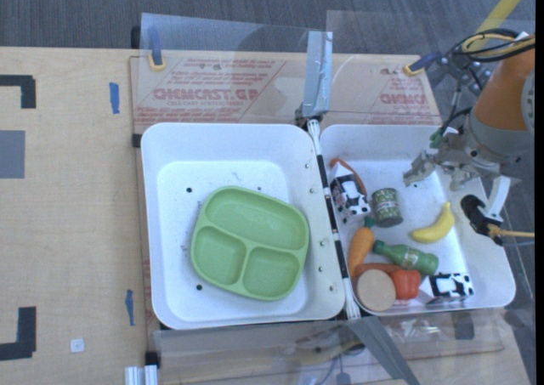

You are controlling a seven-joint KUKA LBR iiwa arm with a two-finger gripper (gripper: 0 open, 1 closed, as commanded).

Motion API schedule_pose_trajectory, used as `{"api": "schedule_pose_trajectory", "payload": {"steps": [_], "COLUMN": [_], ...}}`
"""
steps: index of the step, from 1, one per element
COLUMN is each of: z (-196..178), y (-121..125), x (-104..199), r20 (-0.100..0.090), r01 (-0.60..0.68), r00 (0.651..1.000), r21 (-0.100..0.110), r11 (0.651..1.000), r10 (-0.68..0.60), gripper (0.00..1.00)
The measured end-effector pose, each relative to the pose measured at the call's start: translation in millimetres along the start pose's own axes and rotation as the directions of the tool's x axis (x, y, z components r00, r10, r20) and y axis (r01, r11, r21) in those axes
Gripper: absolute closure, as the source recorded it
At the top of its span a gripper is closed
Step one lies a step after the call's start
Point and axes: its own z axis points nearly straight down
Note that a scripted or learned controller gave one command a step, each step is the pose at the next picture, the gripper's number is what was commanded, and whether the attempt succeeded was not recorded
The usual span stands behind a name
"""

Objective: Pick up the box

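Note:
A small black-and-white patterned box (348,196) lies at the left side of the right bin (501,294), close to the divider, with an orange curved piece just behind it. My gripper (452,167) hangs over the bin's far right part, under the orange-banded wrist (507,94). It is well to the right of the box and apart from it. Nothing shows in its grasp.
The right bin also holds a green can (385,206), a banana (433,224), a carrot (360,246), a green bottle (407,257), a tan round disc (376,289), a red item (407,283) and another black-and-white item (450,286). A green divided plate (248,243) lies in the left bin (161,205).

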Motion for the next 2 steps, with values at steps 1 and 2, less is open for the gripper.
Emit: {"api": "schedule_pose_trajectory", "payload": {"steps": [1,2], "z": [25.6,24.9], "y": [31.8,-10.8], "x": [11.0,5.5], "r20": [-0.003,-0.003], "r01": [-0.078,-0.107], "r00": [0.997,0.994], "r21": [0.006,0.009], "r11": [0.997,0.994], "r10": [0.078,0.108], "gripper": [0.0,0.0]}}
